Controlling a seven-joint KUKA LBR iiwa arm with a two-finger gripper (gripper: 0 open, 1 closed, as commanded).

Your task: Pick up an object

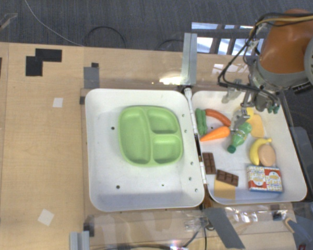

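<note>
In the camera view the gripper (243, 114) hangs low over the right bin (297, 184), just above the green bottle (238, 135); I cannot tell its state. The bottle lies tilted, touching the carrot (215, 134), with a yellow piece (256, 125) just beside. The likely trouble: a closing grasp slips off the bottle's round body or nudges its crowded neighbours.

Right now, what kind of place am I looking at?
Probably a robot test bench in a lab, not a kitchen. A grey-and-orange arm reaches over two white bins; one holds toy food like a carrot, the other a green divided plate.
</note>
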